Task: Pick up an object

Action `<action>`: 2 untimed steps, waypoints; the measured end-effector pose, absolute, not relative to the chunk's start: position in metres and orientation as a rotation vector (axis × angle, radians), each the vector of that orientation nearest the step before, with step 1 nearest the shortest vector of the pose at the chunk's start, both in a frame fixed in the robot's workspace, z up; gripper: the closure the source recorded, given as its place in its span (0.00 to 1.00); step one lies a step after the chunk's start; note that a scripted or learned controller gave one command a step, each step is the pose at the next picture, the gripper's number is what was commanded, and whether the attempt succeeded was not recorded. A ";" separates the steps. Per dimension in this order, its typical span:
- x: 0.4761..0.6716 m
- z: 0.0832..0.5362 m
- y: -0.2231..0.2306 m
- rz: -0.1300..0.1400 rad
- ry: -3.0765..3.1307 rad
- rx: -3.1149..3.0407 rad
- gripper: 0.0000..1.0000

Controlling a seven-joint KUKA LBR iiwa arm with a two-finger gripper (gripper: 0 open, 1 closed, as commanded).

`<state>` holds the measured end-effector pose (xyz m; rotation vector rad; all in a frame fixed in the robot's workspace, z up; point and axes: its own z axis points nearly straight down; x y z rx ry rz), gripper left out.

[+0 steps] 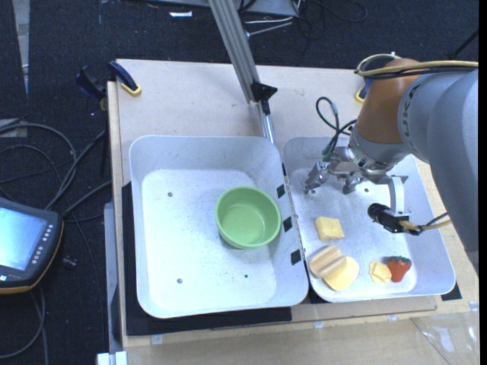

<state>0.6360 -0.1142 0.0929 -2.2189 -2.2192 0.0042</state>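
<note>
The yellow cheese block [329,228] lies flat in the right bin [434,280], just below the tool [332,181], whose fingers look spread apart with nothing between them. Nearer the front rim sit a bread-like piece [326,259], a yellow lump [342,274], a smaller yellow bit [380,271] and a strawberry [398,266]. If the tool drops straight down, I'd guess it lands short of the block and closes on air. The pieces crowd together, so a nudge could scatter them. The green bowl [248,217] sits in the left bin [152,204], well clear.
</note>
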 end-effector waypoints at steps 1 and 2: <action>0.638 0.106 -0.114 -0.001 -2.222 -2.222 1.00; 0.637 0.149 -0.119 -0.003 -2.223 -2.224 1.00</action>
